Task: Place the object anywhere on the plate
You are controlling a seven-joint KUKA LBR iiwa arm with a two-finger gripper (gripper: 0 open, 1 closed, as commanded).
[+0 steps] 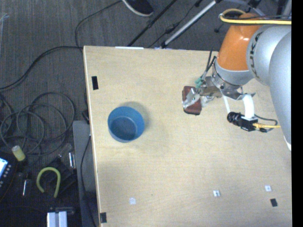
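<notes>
Camera view, near edge first: small black and white markers (216, 193) dot the tan surface (189, 164); left of it on the floor lie a green U-shaped piece (48, 178) and looped cables (38, 112); mid-surface, a blue plate (126, 123), bowl-like, stands alone, well apart from the arm; further right the gripper (193, 100) sits low with a brown object (192, 108) between its fingers, clamped on it; nothing lies between object and plate; behind, orange band (236, 46) and grey arm (279, 70); far edge, a shoe (137, 4) on carpet.
</notes>
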